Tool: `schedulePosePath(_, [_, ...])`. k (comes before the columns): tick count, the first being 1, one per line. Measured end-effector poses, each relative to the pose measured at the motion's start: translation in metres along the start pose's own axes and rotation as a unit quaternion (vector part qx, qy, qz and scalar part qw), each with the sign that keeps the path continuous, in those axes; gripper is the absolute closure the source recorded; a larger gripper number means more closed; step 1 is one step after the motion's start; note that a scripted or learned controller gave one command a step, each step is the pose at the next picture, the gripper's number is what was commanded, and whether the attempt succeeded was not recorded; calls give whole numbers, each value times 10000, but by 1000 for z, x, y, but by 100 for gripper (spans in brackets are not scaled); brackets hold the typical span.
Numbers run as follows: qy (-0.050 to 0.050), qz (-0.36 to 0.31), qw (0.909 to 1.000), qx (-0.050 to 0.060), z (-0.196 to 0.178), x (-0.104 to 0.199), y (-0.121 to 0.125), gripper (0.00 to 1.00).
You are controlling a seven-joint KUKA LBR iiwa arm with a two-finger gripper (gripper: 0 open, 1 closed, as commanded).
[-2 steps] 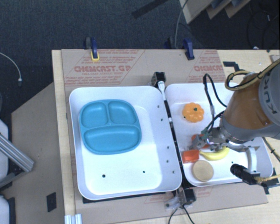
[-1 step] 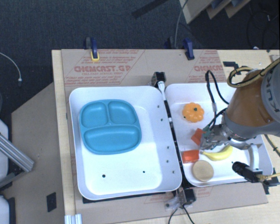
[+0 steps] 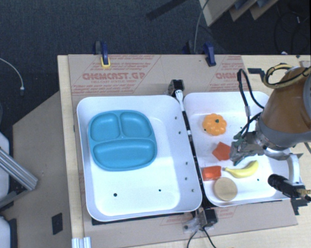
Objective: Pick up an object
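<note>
Blue plate [image 3: 123,140] sits in the left bin [image 3: 97,199]. Right bin [image 3: 195,107] has a pumpkin [image 3: 215,124], two red blocks, a tan disc [image 3: 225,188] and a banana [image 3: 243,169]. Gripper [image 3: 241,151] hangs right over the banana, can't tell its state.

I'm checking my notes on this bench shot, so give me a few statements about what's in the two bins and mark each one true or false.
1. The blue divided plate lies in the left bin. True.
2. The orange pumpkin sits in the left bin beside the plate. False: it is in the right bin, near its far side.
3. The banana lies in the right bin, close to the gripper. True.
4. The tan round disc rests on the blue plate. False: it lies at the near edge of the right bin.
5. Two red blocks, one farther and one nearer, lie in the right bin. True.
</note>
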State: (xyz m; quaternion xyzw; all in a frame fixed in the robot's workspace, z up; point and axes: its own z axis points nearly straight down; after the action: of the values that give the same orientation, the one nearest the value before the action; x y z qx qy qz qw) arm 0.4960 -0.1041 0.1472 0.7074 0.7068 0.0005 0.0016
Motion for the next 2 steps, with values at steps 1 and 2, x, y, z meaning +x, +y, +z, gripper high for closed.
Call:
schedulePosePath(1, [-3,-14,10000,-23,-57,6,9,100])
schedulePosePath(2, [0,-9,10000,-3,-85,6,10,100])
